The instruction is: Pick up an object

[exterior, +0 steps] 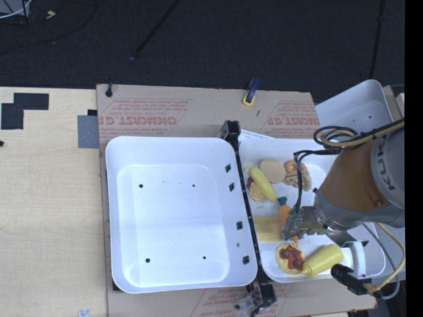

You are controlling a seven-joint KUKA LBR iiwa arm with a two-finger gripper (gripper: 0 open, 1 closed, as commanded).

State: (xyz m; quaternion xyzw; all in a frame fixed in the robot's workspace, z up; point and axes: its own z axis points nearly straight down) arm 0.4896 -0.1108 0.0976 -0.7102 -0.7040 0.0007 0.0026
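The right bin (266,271) holds several toy foods: a yellow banana (262,183), a beige bun (272,170), a small brown-and-white piece (295,170), an orange carrot piece (284,211), a pale yellow cheese slab (267,229), a pizza-like piece with red topping (289,257) and a yellow cylinder (322,259). My gripper (291,232) reaches down into this bin from the right, between the carrot piece and the pizza piece, at the cheese slab's right edge. The wrist hides the fingertips.
The left bin (173,213) is a large white tray with a few small dark dots on its floor. A black divider with clips (240,203) separates the bins. A blue-and-yellow clamp (250,92) sits on the cardboard behind them.
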